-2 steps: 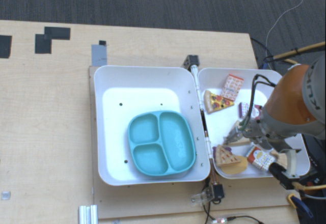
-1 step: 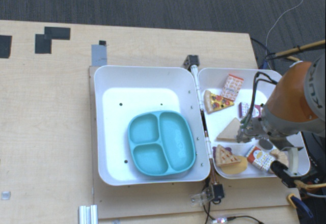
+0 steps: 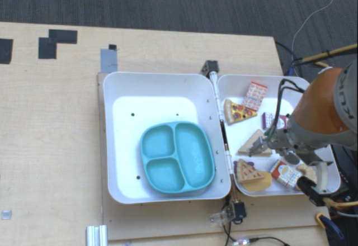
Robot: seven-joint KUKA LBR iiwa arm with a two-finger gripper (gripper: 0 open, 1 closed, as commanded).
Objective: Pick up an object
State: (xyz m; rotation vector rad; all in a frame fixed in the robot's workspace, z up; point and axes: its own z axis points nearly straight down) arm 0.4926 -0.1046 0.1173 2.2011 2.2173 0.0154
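Note:
The right bin (image 3: 291, 81) holds several toy foods. A pizza slice (image 3: 238, 112) and a red-and-white box (image 3: 255, 95) lie at its far left. A tan wedge (image 3: 249, 143) sits mid-left, a brown toast slice (image 3: 245, 171) on a yellow piece (image 3: 257, 184) near the front, and a small red-and-white carton (image 3: 285, 175) to their right. My gripper (image 3: 263, 147) is low in this bin, right at the tan wedge's right edge, below the orange wrist band (image 3: 320, 108). The arm hides the bin's right part.
The left bin (image 3: 120, 127) holds a blue three-part plate (image 3: 178, 156). A ridge between the bins (image 3: 220, 122) runs just left of the foods. Cables and a clamp (image 3: 232, 212) lie at the bench front. A small purple item (image 3: 268, 121) lies beside the arm.

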